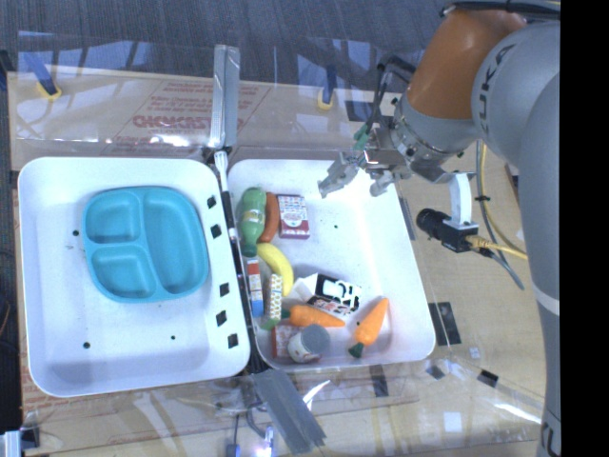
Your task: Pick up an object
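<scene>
I've got the pincer (pixel 359 175) spread open w/ nothing in it, hanging over the right bin's (pixel 404 255) far edge bc all the pickables, banana (pixel 277 262), carrot (pixel 371 322) etc., crowd its left and near sides.

Quick count: two white bins on the bench, left bin (pixel 48 284) at 9 o'clock and right bin (pixel 404 284) toward 3 o'clock. Left one has one blue divided plate (pixel 145 243), three compartments. Right one has two carrots (pixel 371 320) (pixel 316 316), one banana (pixel 277 264), one green veggie-looking thing (pixel 252 215), one small red and white carton (pixel 292 215), one black and white packet (pixel 335 293), and one can (pixel 305 343) at 6 o'clock. The pile's left edge is too jumbled to count.
</scene>
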### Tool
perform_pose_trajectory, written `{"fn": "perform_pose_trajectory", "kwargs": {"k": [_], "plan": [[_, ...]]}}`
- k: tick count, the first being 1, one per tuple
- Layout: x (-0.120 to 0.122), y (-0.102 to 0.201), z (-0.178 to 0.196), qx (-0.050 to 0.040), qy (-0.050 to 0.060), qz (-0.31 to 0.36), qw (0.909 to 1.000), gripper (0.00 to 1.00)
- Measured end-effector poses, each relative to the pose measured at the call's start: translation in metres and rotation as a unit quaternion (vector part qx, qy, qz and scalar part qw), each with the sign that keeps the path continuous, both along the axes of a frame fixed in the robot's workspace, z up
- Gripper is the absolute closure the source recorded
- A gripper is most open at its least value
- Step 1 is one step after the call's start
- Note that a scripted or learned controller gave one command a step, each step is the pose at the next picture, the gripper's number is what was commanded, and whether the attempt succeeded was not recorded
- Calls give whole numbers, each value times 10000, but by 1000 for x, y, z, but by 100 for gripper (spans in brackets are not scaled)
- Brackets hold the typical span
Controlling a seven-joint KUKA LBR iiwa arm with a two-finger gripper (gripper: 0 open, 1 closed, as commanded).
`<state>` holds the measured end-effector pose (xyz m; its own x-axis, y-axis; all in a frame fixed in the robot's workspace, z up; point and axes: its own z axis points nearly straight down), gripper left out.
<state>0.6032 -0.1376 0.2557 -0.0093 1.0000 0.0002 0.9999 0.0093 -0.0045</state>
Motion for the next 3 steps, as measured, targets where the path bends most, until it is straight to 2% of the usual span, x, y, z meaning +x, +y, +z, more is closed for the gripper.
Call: {"fn": "perform_pose_trajectory", "kwargs": {"k": [1, 2, 3], "plan": [[-68, 45, -111, 2, 8, 143, 9999, 0], [-79, 53, -62, 1, -19, 662, 9978, 0], [-83, 23, -147, -1, -29, 1066, 9943, 0]]}}
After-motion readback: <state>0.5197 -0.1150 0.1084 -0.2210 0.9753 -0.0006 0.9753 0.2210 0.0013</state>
